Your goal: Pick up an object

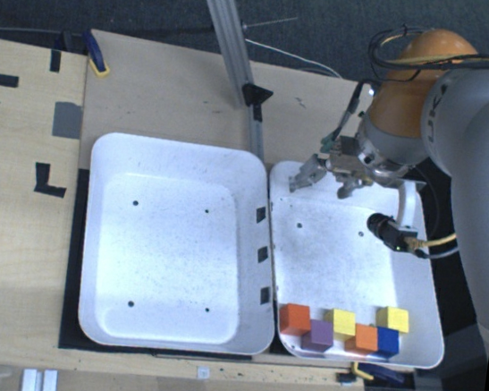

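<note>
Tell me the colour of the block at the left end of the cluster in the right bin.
Orange block, seen in the camera view, beside a purple block.

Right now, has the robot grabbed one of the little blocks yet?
Not yet. Nothing looks done: the small coloured blocks, like the orange cube and the blue cube, all sit together at the near edge of the right white bin. The tool hangs over the far end of that bin with nothing between its fingers. Left to do: move across to the blocks, come down, close on one and lift it.
</note>
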`<move>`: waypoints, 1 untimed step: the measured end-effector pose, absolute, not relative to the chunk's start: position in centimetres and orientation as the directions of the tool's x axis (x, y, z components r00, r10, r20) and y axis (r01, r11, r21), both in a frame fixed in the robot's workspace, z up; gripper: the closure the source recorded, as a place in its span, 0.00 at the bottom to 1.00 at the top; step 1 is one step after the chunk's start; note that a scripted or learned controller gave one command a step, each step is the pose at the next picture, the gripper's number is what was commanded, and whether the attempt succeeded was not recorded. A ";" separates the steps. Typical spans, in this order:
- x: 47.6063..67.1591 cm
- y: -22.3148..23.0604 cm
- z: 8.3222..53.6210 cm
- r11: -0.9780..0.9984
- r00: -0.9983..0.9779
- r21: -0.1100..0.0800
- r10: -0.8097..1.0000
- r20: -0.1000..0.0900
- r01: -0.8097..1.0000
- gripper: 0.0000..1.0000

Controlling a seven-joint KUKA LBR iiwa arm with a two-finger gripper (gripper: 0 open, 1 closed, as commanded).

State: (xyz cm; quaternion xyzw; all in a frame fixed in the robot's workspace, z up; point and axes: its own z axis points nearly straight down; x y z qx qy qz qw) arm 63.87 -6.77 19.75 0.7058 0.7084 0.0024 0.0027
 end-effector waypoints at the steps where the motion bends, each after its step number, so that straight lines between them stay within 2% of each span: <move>1: 61.4 -7.5 19.2 0.000 0.000 -0.004 1.000 -0.001 1.000 0.00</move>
